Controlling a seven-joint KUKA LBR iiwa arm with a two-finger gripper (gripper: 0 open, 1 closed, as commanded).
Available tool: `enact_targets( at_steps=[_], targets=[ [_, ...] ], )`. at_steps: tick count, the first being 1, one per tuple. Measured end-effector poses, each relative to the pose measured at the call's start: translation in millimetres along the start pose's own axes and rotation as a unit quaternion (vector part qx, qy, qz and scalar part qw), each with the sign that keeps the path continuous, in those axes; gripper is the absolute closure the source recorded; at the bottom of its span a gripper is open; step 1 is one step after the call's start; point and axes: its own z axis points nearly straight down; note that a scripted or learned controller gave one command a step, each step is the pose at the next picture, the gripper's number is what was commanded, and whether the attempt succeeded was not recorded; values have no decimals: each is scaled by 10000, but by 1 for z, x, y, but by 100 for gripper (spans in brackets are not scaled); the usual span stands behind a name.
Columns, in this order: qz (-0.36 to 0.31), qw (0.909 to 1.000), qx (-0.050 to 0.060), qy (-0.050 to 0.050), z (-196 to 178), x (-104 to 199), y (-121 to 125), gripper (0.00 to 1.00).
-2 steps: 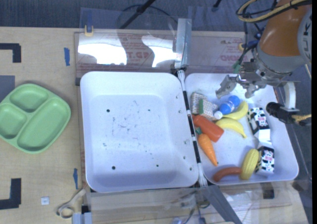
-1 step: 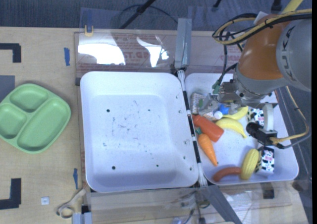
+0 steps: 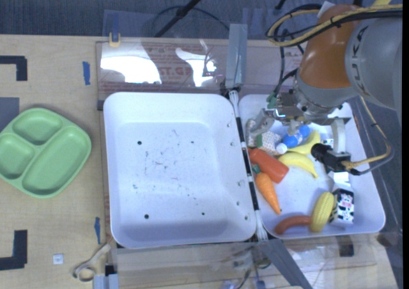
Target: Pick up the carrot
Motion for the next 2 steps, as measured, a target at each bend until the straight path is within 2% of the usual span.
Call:
enact_targets(
  at_steps=[1,2],
  targets=[
    [186,9998,4,0,0,-2,31,0],
    [-197,9998,-5,-5,0,16,37,0]
  ],
)
